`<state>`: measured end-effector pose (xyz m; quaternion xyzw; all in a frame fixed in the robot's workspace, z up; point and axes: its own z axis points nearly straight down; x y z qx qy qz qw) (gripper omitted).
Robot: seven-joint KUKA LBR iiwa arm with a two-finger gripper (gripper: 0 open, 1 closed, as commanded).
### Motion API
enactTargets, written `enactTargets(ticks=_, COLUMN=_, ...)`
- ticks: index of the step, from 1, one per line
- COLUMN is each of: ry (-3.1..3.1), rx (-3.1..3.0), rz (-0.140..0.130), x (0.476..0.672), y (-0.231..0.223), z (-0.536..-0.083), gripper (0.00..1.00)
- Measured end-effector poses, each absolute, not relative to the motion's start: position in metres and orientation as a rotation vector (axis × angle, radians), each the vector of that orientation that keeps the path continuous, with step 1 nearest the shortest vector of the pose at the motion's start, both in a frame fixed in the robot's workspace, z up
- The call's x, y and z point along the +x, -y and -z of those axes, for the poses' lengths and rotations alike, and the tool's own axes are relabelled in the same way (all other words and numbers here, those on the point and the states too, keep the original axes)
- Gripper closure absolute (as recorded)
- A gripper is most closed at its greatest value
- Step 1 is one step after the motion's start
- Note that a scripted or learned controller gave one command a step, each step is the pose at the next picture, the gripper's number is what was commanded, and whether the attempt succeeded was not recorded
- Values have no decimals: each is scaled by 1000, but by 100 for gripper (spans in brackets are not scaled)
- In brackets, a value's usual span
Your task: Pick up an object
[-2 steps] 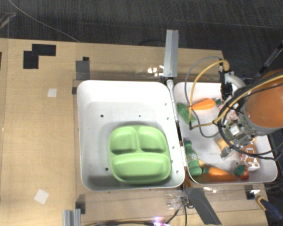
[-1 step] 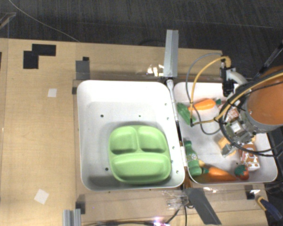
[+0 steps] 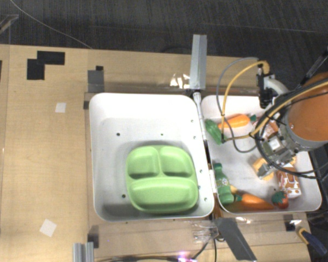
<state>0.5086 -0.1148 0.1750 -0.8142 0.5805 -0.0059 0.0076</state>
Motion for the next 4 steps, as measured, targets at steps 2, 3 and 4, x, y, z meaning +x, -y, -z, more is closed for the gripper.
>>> enactTargets(ticks=2, ry=-1819, rx=-2529, rz=32, x=514, y=111, z=-198, gripper=100)
enactTargets(ticks=3, ry=-1861, rx=-2523, rz=9, x=490, y=81, z=-223, gripper=100)
enactTargets(ticks=4, ry=-1650, rx=-2669, rz=3, x=488, y=79, z=-195, gripper=100)
